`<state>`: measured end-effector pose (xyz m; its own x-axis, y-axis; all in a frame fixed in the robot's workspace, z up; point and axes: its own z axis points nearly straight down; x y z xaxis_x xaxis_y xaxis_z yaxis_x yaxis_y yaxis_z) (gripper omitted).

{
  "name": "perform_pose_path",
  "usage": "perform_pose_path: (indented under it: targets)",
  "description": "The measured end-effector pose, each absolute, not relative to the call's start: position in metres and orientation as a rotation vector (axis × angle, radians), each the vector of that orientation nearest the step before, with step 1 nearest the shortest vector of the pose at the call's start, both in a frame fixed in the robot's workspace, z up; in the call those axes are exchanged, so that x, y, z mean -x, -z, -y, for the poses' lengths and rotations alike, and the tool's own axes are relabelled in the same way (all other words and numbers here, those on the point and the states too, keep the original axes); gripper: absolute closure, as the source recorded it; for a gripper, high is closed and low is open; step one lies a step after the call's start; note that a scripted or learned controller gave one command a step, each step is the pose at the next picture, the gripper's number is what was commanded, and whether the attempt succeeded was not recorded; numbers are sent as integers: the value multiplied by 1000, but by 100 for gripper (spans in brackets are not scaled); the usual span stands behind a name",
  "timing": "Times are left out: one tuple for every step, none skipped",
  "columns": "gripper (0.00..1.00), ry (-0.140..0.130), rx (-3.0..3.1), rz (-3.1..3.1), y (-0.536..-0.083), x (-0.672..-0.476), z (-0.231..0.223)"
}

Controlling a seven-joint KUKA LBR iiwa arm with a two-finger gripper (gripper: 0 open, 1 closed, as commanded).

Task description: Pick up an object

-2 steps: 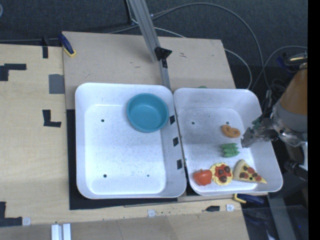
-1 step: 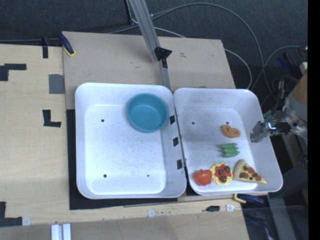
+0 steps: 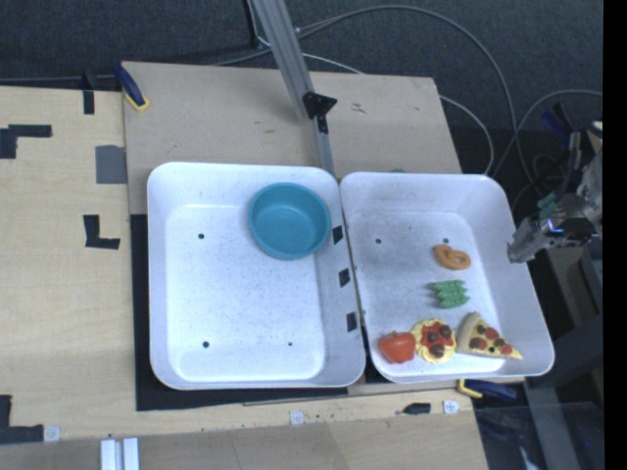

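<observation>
The right bin point(image 3: 490, 199) holds several toy foods. A brown pretzel point(image 3: 452, 257) lies mid-right, with a green leafy piece point(image 3: 450, 293) just below it. Along the front wall sit a red tomato point(image 3: 397, 347), a round mini pizza point(image 3: 434, 340) and a pizza slice point(image 3: 484, 339). In the left bin point(image 3: 196, 360) a blue bowl point(image 3: 289, 220) stands near the back right corner. My gripper point(image 3: 534, 238) hangs outside the right bin's right rim, level with the pretzel and apart from every object.
A slanted metal pole point(image 3: 284, 42) runs from the top of the view down to the seam between the bins. Cables point(image 3: 490, 67) loop over the dark floor behind the right bin. Wooden bench surface point(image 3: 59, 213) lies left of the bins.
</observation>
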<state>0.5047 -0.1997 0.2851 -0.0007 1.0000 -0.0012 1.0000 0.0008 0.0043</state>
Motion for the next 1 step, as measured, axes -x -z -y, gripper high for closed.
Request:
perform_pose_path:
  targets:
    - [100, 1, -2218, -2228, -266, -520, 150]
